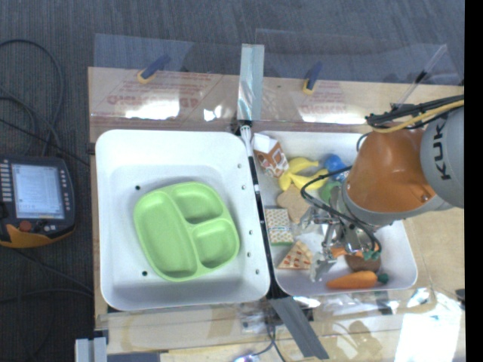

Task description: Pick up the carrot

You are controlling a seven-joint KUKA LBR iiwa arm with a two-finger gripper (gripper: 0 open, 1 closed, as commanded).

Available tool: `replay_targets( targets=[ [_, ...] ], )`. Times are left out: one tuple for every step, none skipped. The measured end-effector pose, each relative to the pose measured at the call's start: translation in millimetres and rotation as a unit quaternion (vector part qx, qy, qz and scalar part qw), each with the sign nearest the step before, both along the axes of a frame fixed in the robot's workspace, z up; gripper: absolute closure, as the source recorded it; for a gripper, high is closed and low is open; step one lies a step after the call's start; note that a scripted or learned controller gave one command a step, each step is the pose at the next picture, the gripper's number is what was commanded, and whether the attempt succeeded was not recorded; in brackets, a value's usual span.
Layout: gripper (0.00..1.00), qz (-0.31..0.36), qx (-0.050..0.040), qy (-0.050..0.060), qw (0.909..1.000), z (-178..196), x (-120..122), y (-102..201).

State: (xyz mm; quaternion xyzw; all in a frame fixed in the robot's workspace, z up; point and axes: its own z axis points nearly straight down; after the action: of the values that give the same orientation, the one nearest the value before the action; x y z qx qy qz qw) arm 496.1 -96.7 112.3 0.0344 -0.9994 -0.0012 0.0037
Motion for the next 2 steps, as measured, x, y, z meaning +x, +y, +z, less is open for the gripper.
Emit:
replay_targets(
  targets=[
    [0.00, 0.096, 0.0002, -0.007, 0.9953, -22, 18, -23],
    [0.00, 0.230, -0.0022, -0.012, 0.9730, -21, 78, -101]
  ],
)
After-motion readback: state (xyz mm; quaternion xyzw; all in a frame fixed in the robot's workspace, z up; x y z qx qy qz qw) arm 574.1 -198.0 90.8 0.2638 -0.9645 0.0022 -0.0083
